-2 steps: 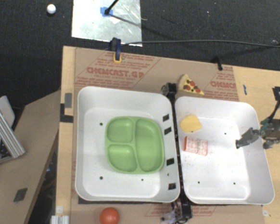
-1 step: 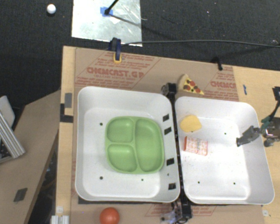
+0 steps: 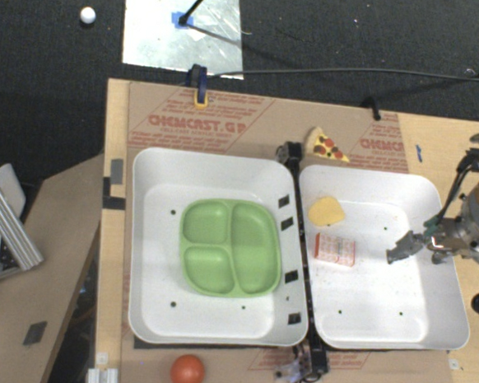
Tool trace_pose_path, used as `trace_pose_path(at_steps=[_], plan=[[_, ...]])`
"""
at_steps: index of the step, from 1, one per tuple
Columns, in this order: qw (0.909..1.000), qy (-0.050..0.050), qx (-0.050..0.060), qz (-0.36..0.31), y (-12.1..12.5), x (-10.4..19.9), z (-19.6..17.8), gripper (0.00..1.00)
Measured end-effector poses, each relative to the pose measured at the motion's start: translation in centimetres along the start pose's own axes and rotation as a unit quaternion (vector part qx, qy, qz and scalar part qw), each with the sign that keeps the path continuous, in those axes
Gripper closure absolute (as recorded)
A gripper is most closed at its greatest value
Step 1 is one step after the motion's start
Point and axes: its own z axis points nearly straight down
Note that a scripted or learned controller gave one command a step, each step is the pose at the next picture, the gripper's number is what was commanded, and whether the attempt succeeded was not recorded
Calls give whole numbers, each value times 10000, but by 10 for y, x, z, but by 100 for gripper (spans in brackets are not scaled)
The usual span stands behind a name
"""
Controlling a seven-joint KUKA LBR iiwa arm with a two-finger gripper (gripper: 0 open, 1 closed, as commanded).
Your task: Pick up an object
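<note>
Two white bins sit side by side on the table. In the right bin (image 3: 427,325), a yellow piece (image 3: 327,210) and a red-and-white packet (image 3: 335,250) lie near its left wall. The end effector (image 3: 402,250) hovers right of the packet, holding nothing; I cannot tell its opening. It looks like the approach step; next it needs to move left and descend.

Two bins side by side on the surface

Divided plate (image 3: 231,248) in left bin (image 3: 154,180); chip (image 3: 327,210) behind packet (image 3: 335,250) near right bin's (image 3: 435,326) left wall.
</note>
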Motion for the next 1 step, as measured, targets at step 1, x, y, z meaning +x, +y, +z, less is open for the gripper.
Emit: trace_pose_path(at_steps=[1], plan=[[10000,0,-2,2,3,-2,62,0]])
